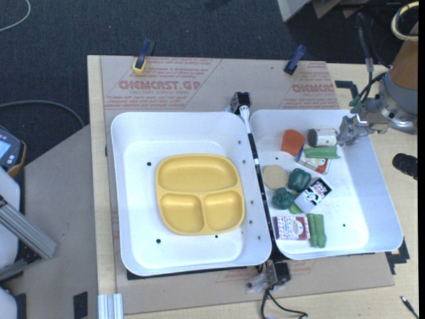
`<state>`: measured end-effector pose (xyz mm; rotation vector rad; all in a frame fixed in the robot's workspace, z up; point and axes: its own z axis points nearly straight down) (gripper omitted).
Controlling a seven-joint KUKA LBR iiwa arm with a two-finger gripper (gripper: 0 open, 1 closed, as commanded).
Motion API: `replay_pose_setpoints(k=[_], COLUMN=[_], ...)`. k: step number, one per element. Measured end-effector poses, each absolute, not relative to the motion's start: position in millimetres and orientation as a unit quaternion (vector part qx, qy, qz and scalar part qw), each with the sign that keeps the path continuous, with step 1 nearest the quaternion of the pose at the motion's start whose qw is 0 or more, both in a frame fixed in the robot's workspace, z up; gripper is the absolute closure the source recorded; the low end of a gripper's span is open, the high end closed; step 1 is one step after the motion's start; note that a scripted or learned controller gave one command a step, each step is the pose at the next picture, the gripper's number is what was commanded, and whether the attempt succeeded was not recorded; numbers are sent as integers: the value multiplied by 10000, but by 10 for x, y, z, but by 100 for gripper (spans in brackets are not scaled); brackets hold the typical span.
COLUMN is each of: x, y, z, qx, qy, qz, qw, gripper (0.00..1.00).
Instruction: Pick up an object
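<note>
Jaws: cannot tell whether they are apart or together; at this slant they are reading as a small grey cluster at the upper right of the right bin, just beside a small white cylinder lying on its side, and nothing is visibly sitting between them. Camera view: the arm is reaching in from the right, wrist over the bin's far right rim. No single target is named, so the candidates are the loose items crowding the bin's left half: the cylinder, an orange piece touching nothing but the bin floor, a flat tan disc, two dark green lumps, a green stick beside a red-and-white packet, and a black-and-white carton. Judgement: all are looking light; the cylinder is looking stiff and smooth, likely to roll or squirt out if pinched along its axis, so a hold across its round body mid-length seems best. The packet and disc are lying flat and are offering little edge to grip; the green lumps are looking softer and more forgiving. The left bin is carrying a yellow divided tray, well apart from the jaws. Both bins are resting on the table.
</note>
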<state>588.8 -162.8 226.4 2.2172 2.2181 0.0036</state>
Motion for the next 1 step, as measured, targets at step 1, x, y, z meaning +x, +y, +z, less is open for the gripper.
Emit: replay_pose_setpoints(k=[1], x=[5891], y=[-1056], z=[2342], qx=[7049], qy=[7093], qz=[10], qw=[-9], gripper=[100])
